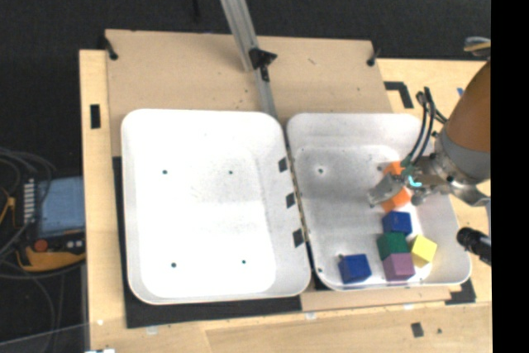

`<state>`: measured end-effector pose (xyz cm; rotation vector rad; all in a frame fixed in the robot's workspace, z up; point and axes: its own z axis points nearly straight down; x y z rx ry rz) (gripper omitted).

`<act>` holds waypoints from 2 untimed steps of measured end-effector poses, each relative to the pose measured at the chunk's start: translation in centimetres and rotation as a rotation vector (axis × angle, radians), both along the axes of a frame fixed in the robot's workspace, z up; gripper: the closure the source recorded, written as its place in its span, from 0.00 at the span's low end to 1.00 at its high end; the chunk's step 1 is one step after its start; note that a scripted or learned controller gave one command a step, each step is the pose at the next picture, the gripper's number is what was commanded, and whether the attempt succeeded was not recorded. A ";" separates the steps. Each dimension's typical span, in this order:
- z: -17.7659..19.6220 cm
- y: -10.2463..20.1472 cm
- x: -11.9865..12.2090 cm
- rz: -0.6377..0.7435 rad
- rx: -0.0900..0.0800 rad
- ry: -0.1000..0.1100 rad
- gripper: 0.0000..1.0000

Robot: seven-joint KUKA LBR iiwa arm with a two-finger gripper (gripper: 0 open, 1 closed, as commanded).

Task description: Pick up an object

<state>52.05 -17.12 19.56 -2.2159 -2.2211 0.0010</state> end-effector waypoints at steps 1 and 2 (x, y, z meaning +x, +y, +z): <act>0.2 0.0 0.1 -0.002 -0.002 -0.005 0.00; -5.7 0.4 0.6 -0.006 -0.005 -0.003 0.00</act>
